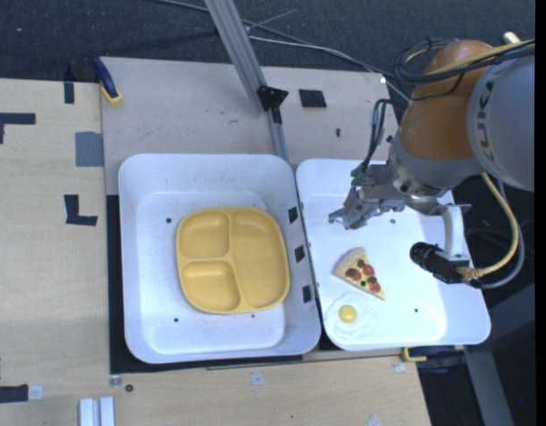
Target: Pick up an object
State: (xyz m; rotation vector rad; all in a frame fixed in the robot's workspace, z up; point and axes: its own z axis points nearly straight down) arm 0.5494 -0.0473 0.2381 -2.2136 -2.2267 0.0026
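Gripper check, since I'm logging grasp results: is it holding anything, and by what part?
Nothing is held: the gripper hangs above the pizza slice.

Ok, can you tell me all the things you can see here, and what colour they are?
Bins: two, white, side by side on the bench.
Plate: one, yellow, three compartments, in the left bin.
Toy pizza slice: one, tan with red bits, in the right bin.
Small round piece: one, yellow, right bin, in front of the pizza slice.
Arm: one, grey and orange, over the right bin.
Gripper: one, grey, above the pizza slice.
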